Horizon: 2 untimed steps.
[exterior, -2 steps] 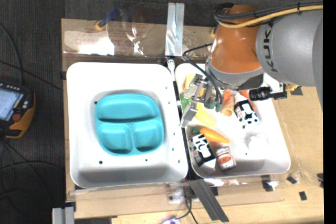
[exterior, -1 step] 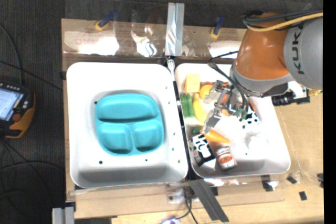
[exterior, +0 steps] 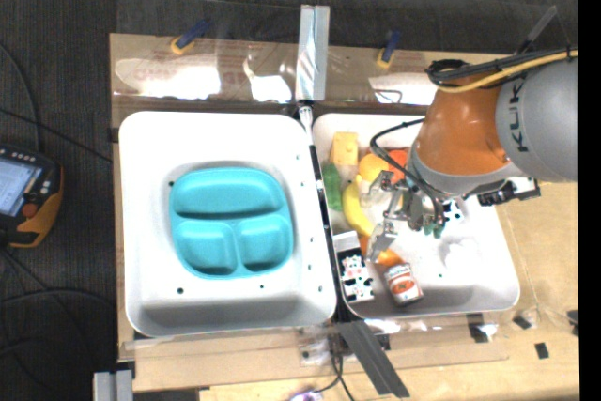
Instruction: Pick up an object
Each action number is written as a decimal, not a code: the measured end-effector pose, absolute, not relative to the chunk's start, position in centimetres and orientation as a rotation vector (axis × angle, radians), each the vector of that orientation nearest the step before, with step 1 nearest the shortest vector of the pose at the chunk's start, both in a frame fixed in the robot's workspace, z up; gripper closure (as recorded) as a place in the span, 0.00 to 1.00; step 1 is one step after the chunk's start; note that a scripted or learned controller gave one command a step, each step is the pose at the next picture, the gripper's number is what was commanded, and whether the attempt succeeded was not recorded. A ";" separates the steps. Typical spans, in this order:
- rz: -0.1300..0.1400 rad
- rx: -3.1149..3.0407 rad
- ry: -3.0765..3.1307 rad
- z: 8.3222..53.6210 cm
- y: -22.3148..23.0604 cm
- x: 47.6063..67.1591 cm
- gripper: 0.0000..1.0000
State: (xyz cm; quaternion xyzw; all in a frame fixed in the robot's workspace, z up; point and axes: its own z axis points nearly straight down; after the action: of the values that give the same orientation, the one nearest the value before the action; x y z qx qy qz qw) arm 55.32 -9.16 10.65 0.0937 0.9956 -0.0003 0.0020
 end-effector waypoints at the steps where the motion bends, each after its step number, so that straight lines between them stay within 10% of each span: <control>1: -0.004 0.121 3.130 9.0 -9.4 55.3 0.00; 2: -0.007 0.092 3.121 9.1 -9.4 54.4 0.00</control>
State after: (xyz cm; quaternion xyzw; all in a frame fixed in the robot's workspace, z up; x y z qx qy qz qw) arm 54.35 -9.38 9.12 0.0295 0.9995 -0.0021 0.0098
